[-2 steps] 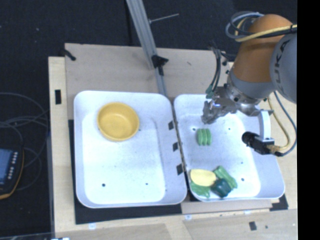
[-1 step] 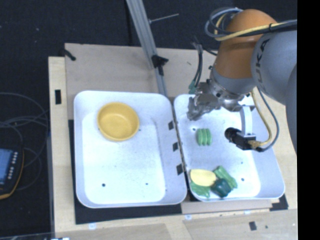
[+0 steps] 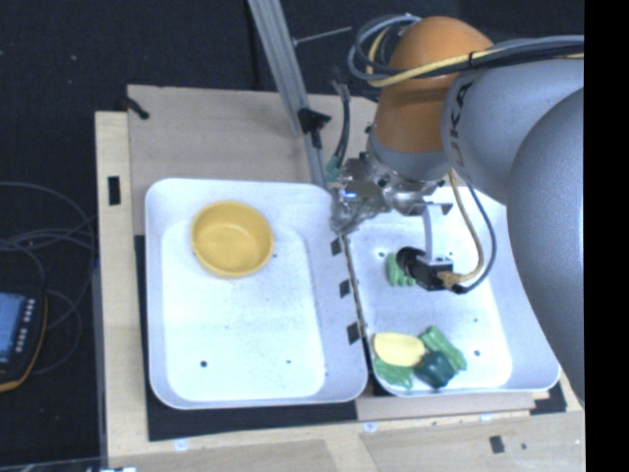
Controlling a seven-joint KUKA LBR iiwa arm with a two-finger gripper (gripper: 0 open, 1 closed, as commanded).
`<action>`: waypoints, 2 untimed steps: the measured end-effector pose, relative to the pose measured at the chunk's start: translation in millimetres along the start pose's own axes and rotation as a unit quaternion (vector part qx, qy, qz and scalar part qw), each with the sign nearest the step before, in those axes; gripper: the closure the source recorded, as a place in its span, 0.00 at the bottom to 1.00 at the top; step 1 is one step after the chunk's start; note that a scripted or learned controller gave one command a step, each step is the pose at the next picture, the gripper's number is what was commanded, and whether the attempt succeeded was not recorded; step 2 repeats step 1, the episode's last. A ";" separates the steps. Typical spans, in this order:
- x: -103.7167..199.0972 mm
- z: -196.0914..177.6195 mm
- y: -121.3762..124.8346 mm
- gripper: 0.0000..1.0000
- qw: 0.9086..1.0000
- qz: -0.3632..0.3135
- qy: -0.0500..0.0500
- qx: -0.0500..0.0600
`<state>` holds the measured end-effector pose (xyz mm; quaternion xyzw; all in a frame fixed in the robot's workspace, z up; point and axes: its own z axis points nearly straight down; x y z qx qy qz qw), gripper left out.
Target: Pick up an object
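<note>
My gripper [image 3: 347, 207] hangs below the orange wrist band, over the rim between the two bins at their far end. A light green ribbed thing [image 3: 397, 269] lies in the right bin [image 3: 491, 347], a little right of and nearer than the gripper. At that bin's near end a yellow rounded piece [image 3: 393, 347] rests beside a green leafy piece [image 3: 439, 342] and a dark teal piece [image 3: 432, 370]. A yellow bowl [image 3: 232, 238] sits upright in the far part of the left bin [image 3: 236, 362].
A grey metal rail [image 3: 280, 57] slants down from the top to the bins' far edge near the gripper. The arm's bulk covers the right bin's far right part. A handheld device [image 3: 15, 332] lies off the bench at the left.
</note>
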<state>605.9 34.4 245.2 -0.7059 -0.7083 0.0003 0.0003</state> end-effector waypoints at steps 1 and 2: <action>43.9 12.5 22.3 1.00 1.000 0.001 0.000 0.000; 43.9 12.5 22.3 1.00 1.000 0.001 0.000 0.000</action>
